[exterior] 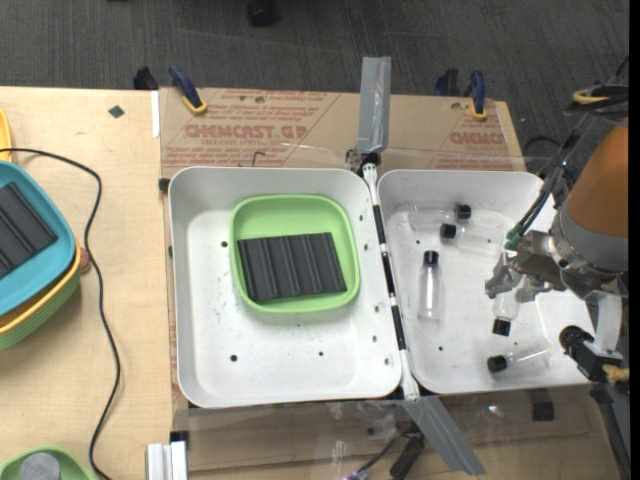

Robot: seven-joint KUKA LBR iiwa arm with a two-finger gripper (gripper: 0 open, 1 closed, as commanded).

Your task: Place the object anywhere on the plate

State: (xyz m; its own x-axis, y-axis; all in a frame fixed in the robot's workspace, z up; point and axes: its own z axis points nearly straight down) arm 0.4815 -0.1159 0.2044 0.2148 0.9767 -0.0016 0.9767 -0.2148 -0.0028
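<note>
Several clear vials with black caps lie in the right bin [400, 298]. One vial [429, 286] lies near the bin's middle left, and two more vials [452, 222] lie at the back. Another vial [516, 355] lies near the front. The green square plate [243, 224] sits in the left bin [200, 318] and carries a dark ribbed pad [293, 266]. My gripper [508, 290] hangs low over the right side of the right bin, just above a small black-capped vial [501, 325]. I see nothing clearly held in it.
Cardboard sheets clamped with blue clips lie behind the bins. A blue and yellow stack of trays [30, 258] stands on the wooden table at the far left, with a black cable [100, 298] running beside it. A grey bar [374, 103] rises behind the divide between the bins.
</note>
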